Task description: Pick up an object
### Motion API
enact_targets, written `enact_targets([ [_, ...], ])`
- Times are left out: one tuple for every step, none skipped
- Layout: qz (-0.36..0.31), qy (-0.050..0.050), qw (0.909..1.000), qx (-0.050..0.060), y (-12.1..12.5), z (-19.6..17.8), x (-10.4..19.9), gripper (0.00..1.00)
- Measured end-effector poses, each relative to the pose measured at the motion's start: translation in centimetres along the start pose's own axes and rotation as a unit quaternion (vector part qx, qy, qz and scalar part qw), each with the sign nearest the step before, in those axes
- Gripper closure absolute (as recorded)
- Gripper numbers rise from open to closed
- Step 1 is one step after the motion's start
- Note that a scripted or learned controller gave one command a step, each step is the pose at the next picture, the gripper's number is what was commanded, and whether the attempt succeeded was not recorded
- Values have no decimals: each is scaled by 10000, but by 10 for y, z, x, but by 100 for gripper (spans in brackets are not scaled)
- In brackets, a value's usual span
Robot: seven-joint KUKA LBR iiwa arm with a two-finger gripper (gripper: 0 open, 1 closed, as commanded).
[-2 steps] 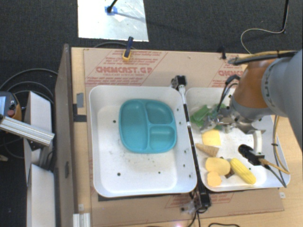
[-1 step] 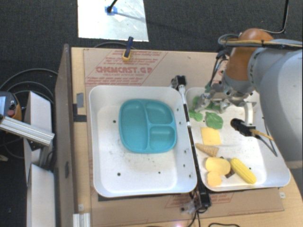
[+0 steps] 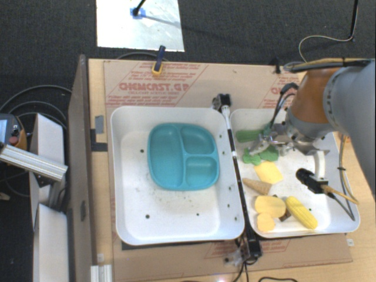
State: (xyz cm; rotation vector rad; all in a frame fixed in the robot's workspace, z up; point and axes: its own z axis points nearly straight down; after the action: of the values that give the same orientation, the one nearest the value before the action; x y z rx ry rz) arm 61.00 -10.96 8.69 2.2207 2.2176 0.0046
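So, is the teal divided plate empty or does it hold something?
Empty. The teal plate lies flat in the left bin, and all three compartments show bare teal surface.

The flat brown cardboard sheet (image 3: 176, 81) under the two bins carries red printed lettering along its far edge. The large line reads roughly "CHEMCAST GP"; the smaller lines around it, and the red print at the right corner, are too blurred to read.

Gripper (image 3: 265, 141) fingertips perhaps hidden, blurred

Robot lab: cardboard-lined bench (image 3: 176, 78), loose cables (image 3: 35, 96), dark carpet (image 3: 41, 28).
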Motion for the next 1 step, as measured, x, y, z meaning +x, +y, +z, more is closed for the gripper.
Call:
enact_targets([
  [-34,-6,10000,-10,41,1,-5,0],
])
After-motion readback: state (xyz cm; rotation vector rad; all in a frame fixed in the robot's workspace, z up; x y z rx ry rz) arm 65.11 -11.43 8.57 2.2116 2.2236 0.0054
